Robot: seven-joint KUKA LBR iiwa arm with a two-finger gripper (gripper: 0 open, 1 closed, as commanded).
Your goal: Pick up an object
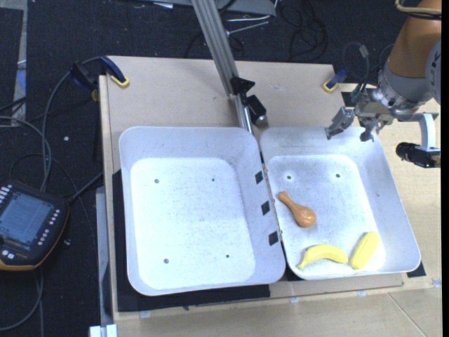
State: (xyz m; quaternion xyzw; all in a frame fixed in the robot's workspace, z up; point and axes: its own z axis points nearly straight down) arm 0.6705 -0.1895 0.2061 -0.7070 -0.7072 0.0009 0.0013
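The right bin (393,188) holds three things. An orange-brown drumstick-shaped toy (298,210) lies near its middle. A yellow banana (323,255) rests at the front, and a yellow oblong piece (364,250) lies just right of it. My gripper (351,128) hangs over the bin's back rim, well above and behind these objects. Its two dark fingers (337,126) are spread apart with nothing between them.
The left bin (140,153) sits beside the right one. A slanted metal pole (223,55) with a clamp rises at the back between the bins. Yellow clamps (118,79) mark the bench's rear corners. A teach pendant (24,223) lies off the bench at left.
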